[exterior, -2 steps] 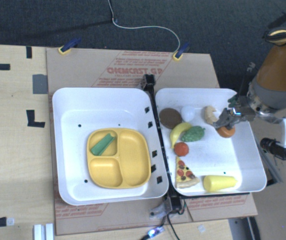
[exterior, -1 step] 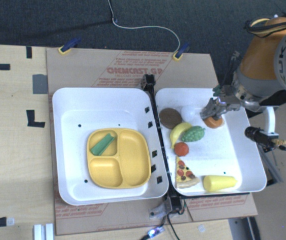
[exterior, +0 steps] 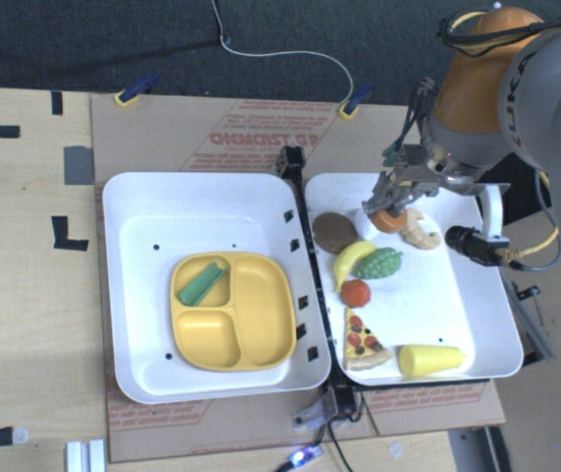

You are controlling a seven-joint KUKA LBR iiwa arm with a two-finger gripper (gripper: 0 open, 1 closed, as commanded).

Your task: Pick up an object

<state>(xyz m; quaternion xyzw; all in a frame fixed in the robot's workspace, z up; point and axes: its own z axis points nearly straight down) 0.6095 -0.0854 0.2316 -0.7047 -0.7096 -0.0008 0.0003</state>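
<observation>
My gripper [exterior: 391, 203] hangs over the far part of the right bin [exterior: 476, 313]. A small orange object [exterior: 389, 221] peeks out directly beneath it, with a beige piece [exterior: 420, 232] just to its right. The tool body hides where the two meet. In the same bin lie a brown disc [exterior: 334, 230], a yellow banana [exterior: 351, 259], a green bumpy fruit [exterior: 379, 263], a red tomato [exterior: 356, 292], a pizza slice [exterior: 363, 343] and a yellow block [exterior: 429, 359].
The left bin [exterior: 138, 224] holds a yellow divided plate [exterior: 246, 313] with a green piece [exterior: 200, 284] in its far-left compartment. A black divider [exterior: 305, 254] runs between the bins. The arm's orange band [exterior: 476, 77] looms at the right.
</observation>
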